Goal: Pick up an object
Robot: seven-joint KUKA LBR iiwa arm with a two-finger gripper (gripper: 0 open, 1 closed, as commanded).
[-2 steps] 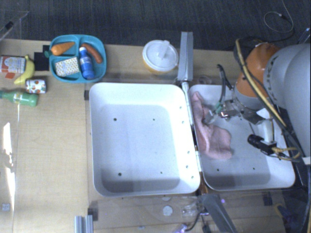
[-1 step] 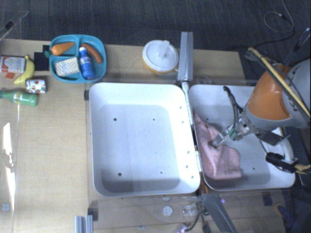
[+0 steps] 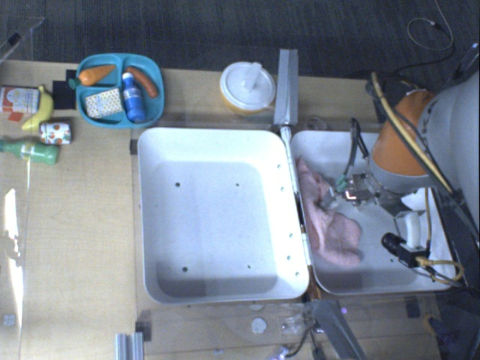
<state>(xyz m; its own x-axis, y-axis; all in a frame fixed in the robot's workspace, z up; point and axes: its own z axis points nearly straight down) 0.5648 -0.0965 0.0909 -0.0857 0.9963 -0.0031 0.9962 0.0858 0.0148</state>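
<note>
Now, claw over cloth.
Claw (image 3: 341,193) hangs in the right bin (image 3: 390,276), touching the pink cloth's (image 3: 334,231) upper end; cloth runs lengthwise toward the camera. Its opening I cannot tell.

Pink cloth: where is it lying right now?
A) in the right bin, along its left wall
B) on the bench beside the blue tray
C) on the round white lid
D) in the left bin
A: the cloth lies crumpled inside the right bin, against the wall it shares with the left bin.
</note>
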